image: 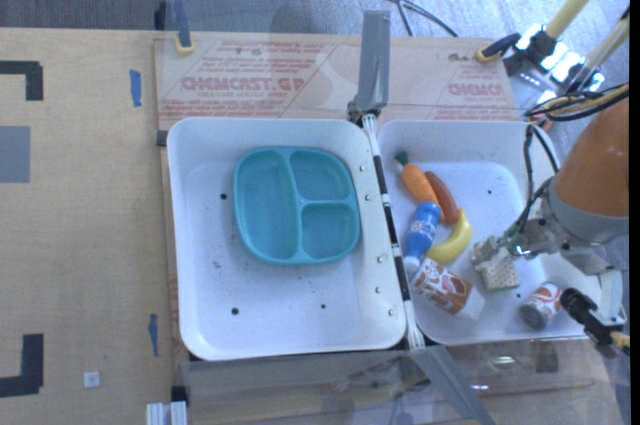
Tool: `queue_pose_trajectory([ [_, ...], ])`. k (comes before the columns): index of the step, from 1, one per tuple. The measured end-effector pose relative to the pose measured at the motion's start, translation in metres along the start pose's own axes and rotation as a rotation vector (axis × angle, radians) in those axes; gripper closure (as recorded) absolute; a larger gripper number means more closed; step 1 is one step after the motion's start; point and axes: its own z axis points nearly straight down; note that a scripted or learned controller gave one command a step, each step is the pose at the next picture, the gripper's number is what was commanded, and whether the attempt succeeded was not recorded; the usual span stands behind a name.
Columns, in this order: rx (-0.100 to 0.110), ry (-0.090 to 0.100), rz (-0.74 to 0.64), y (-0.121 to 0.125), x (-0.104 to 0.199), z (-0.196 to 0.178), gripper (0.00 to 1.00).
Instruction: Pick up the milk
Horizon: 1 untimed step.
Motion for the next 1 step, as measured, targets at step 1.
queue_pose_trajectory([
  [1, 0.004, 0.0, 0.021, 0.0169, 0.0279, -0.0719, 1.0],
])
